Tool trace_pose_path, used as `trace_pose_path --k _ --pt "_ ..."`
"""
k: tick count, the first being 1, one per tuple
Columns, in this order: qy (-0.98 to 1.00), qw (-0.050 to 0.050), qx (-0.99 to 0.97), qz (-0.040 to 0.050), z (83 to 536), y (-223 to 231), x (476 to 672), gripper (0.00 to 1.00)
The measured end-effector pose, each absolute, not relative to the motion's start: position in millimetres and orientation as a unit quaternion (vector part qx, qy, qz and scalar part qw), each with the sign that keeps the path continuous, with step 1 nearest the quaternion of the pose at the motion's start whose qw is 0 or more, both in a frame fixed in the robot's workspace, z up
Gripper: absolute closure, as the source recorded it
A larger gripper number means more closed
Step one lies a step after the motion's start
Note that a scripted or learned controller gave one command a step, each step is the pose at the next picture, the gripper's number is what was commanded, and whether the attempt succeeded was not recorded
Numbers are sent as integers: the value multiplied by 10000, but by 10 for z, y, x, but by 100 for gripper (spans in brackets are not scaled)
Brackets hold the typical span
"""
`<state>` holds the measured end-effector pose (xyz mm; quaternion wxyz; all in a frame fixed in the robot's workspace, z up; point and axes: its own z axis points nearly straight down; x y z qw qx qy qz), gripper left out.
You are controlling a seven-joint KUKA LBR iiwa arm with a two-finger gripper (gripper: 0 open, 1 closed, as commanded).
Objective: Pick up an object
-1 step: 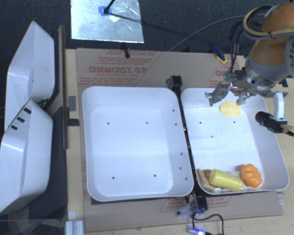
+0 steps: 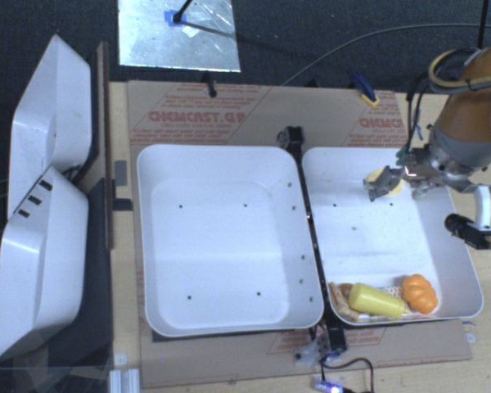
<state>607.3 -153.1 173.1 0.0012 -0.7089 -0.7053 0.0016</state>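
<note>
Pale yellow object (image 2: 390,176): the nearest thing to me, lying in the right bin (image 2: 368,252) near its far wall, partly hidden behind my gripper (image 2: 383,187).
My jaws: too dark and small from above to tell whether they are spread or closed, or whether they hold anything.
Relation to the object: it sits touching or just behind my fingertips, on the far side of them; my arm comes in from the right edge, so the object lies ahead and slightly beyond my tip.
Long axis: hidden too much to judge for this piece.
Other candidates: a yellow cylinder-like toy (image 2: 376,300) lies along the near wall of the same bin, long axis running left to right, with an orange lumpy pumpkin-shaped piece (image 2: 421,293) just beside its right end.
Surfaces: both look like smooth, matte plastic; the orange one is ribbed and rounded.
Left bin (image 2: 221,236): shallow, white, glossy, with small dark dots on its floor.
My judgement: the pale piece is nearest.
</note>
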Motion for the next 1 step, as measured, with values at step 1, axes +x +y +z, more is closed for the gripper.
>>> trace_pose_path --k 1 --pt "-7060 16 -7082 12 978 -1995 6127 0"
